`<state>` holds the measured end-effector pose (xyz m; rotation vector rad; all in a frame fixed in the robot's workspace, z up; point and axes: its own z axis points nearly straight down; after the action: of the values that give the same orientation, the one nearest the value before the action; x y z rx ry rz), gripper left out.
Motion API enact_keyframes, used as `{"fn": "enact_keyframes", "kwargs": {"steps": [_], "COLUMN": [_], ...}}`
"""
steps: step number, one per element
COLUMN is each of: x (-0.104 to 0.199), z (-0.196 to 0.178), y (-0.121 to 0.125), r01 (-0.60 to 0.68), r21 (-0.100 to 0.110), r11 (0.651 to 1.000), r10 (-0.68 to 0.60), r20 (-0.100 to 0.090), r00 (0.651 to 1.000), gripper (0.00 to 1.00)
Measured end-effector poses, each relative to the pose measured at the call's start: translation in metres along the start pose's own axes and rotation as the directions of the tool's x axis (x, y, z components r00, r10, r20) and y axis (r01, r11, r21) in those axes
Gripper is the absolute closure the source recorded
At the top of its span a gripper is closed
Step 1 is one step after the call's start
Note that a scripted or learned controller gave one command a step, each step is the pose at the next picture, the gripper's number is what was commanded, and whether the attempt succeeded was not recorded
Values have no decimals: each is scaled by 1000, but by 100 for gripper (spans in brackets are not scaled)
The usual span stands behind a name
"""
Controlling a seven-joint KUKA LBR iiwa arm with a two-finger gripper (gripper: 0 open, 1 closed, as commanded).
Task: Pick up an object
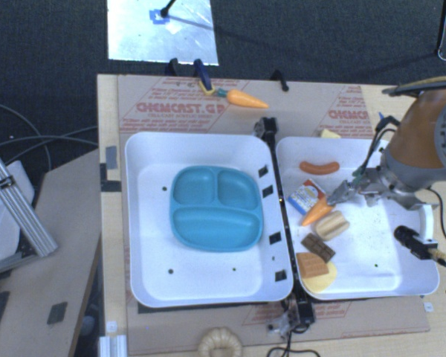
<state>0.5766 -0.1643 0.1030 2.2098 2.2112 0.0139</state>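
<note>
Several toy foods lie in the right bin [401,277]. An orange sausage [320,167] lies at the back, and a small printed packet [305,196] sits by the left wall. An orange carrot [315,213], a tan bread roll [331,225], a brown chocolate bar [317,247] and a toast slice [310,263] on a yellow disc [325,278] follow toward the front. My gripper [340,193] hangs low over the bin's middle, pointing left. Its tip is just right of the packet and above the carrot's thick end. Nothing shows held in it.
The left bin [152,274] holds a blue divided plate [215,207]. A second carrot [242,99] lies on the board behind the bins, and a pale yellow piece [329,134] sits behind the right bin. A beige ring [219,342] lies at the front edge. The arm [424,143] covers the right bin's back right.
</note>
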Motion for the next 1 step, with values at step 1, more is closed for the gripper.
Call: {"fn": "enact_keyframes", "kwargs": {"steps": [1], "x": [0], "z": [-7], "y": [-1], "r01": [-1], "r21": [4], "r11": [1000], "r10": [1], "r20": [0], "r00": [1000], "gripper": [100]}}
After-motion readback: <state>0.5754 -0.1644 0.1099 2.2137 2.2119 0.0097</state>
